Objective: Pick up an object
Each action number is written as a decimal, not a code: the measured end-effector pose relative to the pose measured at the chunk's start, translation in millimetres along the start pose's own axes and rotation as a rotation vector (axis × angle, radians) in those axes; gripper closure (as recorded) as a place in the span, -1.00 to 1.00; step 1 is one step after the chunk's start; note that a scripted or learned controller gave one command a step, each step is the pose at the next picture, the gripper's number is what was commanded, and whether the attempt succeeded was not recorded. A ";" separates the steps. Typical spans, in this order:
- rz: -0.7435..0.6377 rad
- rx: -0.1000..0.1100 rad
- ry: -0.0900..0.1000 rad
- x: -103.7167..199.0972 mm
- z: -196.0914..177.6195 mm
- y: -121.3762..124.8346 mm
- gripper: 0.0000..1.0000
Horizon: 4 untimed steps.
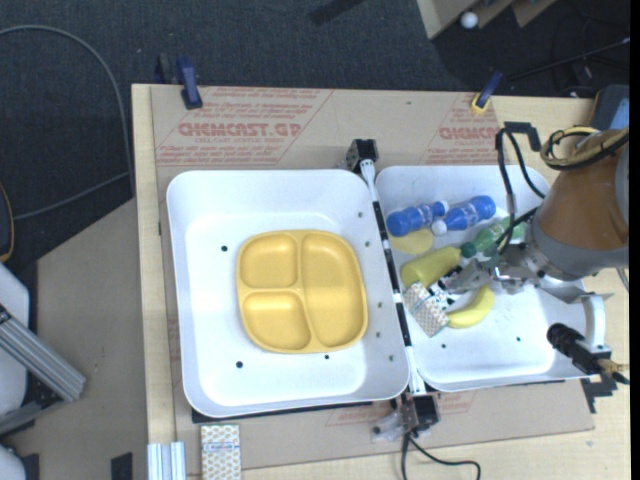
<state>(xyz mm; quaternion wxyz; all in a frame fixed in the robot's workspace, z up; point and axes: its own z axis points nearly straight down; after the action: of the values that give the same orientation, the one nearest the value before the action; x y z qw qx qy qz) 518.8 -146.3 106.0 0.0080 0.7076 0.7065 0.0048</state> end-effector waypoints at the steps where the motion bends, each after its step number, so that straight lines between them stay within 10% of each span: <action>1: -0.002 -0.001 0.004 1.9 -11.4 1.4 1.00; 2: -0.002 0.002 0.005 2.3 -10.3 0.5 -1.00; 3: -0.001 0.021 0.006 14.9 21.3 -25.4 -1.00; 4: 0.000 0.018 0.005 14.8 11.3 -24.6 1.00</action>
<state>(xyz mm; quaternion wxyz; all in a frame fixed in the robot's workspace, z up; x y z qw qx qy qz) 494.4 -131.5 94.1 -0.0001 0.7077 0.7065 0.0003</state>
